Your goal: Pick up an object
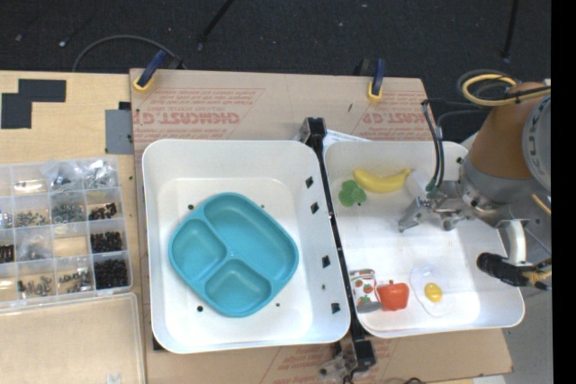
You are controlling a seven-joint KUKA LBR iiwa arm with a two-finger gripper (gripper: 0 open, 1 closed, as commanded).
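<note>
My gripper point(429, 218) hangs over the right bin point(490, 315), near its right side, with its fingers spread open and nothing between them. A yellow banana point(382, 181) lies just up and left of it, at the bin's back. Beside the banana sits a small green item point(352, 192). Along the bin's front edge are a white carton with red print point(363, 288), a red pepper point(393, 295) touching it, and a toy fried egg point(432, 292).
The left bin point(162, 193) holds a teal divided plate point(234, 254). A black divider point(326, 220) separates the two bins. A clear parts organiser point(58, 225) stands at the far left of the bench. Cables point(490, 87) lie behind the arm.
</note>
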